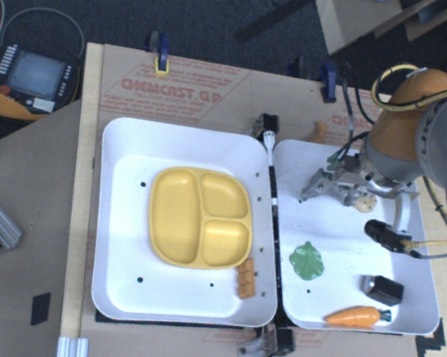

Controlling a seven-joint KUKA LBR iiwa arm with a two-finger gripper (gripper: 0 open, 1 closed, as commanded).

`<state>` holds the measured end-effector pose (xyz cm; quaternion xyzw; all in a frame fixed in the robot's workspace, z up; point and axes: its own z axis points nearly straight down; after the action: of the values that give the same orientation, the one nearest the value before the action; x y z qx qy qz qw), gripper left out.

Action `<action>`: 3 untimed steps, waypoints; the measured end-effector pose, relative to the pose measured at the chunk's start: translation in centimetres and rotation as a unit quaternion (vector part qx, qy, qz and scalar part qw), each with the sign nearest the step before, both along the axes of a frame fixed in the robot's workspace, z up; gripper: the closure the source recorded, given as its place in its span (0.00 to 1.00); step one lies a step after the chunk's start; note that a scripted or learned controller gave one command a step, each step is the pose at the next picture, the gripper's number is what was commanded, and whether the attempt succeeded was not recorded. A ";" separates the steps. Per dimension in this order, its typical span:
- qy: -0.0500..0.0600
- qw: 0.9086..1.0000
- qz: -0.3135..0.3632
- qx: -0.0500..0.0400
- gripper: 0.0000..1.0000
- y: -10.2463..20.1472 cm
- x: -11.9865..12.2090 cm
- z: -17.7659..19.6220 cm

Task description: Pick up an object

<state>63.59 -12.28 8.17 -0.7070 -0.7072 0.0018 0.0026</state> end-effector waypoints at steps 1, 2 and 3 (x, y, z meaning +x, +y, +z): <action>-0.004 1.000 0.000 -0.001 1.00 0.0 0.2 1.4; -0.007 1.000 0.000 -0.002 1.00 0.0 0.5 7.9; -0.006 1.000 0.001 -0.001 1.00 0.9 0.2 13.5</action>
<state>63.80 -11.38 21.65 -0.7065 -0.7078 -0.0018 -0.0028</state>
